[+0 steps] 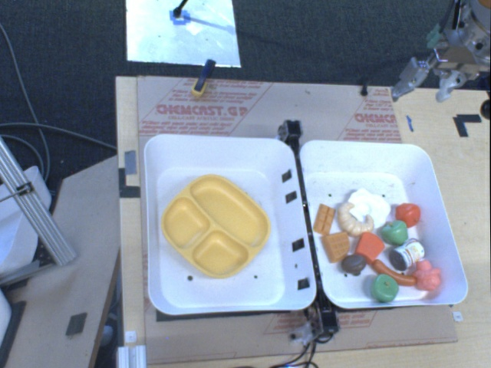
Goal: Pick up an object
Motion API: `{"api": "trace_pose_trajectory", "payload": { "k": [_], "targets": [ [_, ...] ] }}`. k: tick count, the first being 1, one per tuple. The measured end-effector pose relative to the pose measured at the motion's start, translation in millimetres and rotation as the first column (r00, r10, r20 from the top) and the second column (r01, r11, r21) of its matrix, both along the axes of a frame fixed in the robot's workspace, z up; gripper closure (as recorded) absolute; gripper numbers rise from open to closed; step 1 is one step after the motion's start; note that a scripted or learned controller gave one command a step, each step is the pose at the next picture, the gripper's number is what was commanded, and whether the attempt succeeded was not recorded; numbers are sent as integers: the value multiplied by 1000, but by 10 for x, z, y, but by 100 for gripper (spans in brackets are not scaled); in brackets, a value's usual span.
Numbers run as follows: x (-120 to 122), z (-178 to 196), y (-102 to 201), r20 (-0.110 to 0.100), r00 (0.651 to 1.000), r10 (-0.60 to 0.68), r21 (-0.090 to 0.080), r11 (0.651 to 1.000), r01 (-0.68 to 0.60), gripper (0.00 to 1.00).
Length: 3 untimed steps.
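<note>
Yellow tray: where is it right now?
The yellow tray lies in the middle of the left bin, apart from the toy food piled in the right bin.

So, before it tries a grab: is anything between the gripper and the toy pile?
Nothing visible. The gripper hangs above the bench beyond the right bin, and the toy pile lies uncovered inside.

1. A grey metal two-finger gripper (426,79) shows at the upper right of the camera view.
2. Its two fingers (404,79) are pale silver-grey, blocky and angular.
3. A small greenish patch sits on the side of its body.
4. Thin dark cables run along the wrist above it.
5. The wrist housing is dull grey-brown.
</note>
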State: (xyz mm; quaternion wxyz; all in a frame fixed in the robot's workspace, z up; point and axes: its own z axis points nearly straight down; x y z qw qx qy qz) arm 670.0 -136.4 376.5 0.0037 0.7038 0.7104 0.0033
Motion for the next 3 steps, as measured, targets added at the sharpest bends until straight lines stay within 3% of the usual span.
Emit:
{"api": "trace_pose_trajectory", "payload": {
  "k": [1, 2, 3],
  "targets": [
    [-24, -1020, 211, -17, 1000, -3, 3, 1000, 3, 0],
    [-671, 333, -36, 7, 1000, -11, -4, 1000, 11, 0],
    [-1310, -1089, -47, -24, 1000, -11, 4, 1000, 11, 0]
  ]
}}
